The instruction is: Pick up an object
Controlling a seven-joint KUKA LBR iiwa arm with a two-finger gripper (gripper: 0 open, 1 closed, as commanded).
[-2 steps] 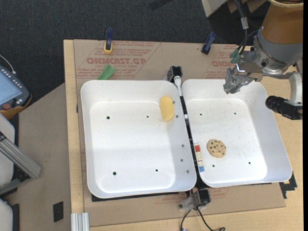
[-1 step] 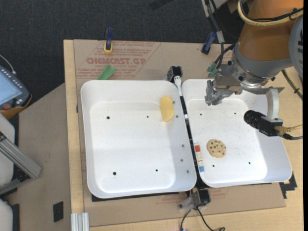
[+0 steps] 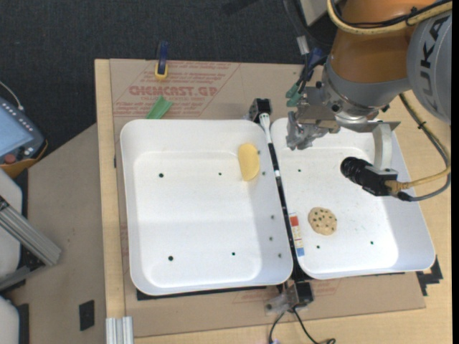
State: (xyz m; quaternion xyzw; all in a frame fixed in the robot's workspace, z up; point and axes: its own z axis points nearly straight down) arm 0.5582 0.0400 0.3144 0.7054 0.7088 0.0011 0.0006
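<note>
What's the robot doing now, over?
Gripper hangs over the right bin's far left corner, nothing in its jaws. Cookie lies near the front of that bin, yellow piece in left bin. Nothing blocks either.

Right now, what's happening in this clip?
A grey and orange robot arm reaches in from the right, its end effector hanging over the back left corner of the right bin. Nothing shows between its fingers. A round speckled cookie lies further forward in that bin, apart from the end effector. A pale yellow piece lies in the left bin, near its right wall. No pick has been made yet.
</note>
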